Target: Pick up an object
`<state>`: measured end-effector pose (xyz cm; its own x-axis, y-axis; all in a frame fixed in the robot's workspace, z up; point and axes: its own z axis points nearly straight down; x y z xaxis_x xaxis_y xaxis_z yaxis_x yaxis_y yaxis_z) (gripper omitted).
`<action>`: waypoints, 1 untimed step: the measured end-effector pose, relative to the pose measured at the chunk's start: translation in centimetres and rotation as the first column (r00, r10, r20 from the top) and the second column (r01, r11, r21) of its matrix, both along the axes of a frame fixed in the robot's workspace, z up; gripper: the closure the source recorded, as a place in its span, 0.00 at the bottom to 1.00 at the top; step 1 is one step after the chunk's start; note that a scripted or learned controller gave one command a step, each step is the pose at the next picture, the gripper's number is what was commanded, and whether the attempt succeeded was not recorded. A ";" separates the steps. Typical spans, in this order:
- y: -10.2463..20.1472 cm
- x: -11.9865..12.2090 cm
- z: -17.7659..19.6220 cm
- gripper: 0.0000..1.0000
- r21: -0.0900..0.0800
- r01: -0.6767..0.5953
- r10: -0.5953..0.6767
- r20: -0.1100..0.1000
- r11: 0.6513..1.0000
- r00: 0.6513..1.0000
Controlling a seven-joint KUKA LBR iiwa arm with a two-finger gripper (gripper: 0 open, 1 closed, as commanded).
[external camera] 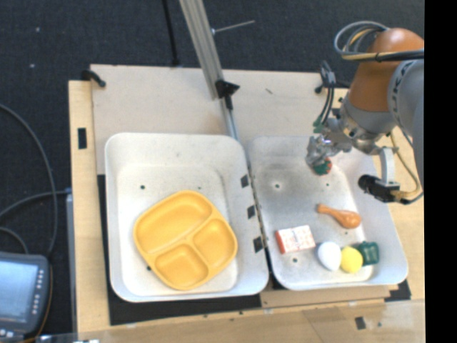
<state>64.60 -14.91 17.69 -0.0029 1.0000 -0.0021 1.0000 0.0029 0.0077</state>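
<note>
The gripper (320, 157) is hanging over the upper part of the right bin (285, 164), reaching in from the right on the grey arm (410, 95) with its orange band (377, 70); a small green-and-red bit is showing at its tip, but whether that is part of the tool or something caught there is too small to tell, and how the tip is set cannot be made out from this slant. Below it in the same bin, an orange drumstick-shaped toy (340, 216) is lying apart from the tip, toward the near right. Further down, along the bin's near edge, a small red-and-white box (295, 239) is sitting to the left, with a white egg-shaped object (329, 255), a yellow ball (350, 260) and a dark green piece (368, 252) crowding together beside it. In the left bin (136, 156) a yellow divided tray (186, 239) is resting
</note>
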 end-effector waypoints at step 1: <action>-0.2 0.1 5.2 1.00 0.000 0.001 -0.001 -0.001 1.000 1.000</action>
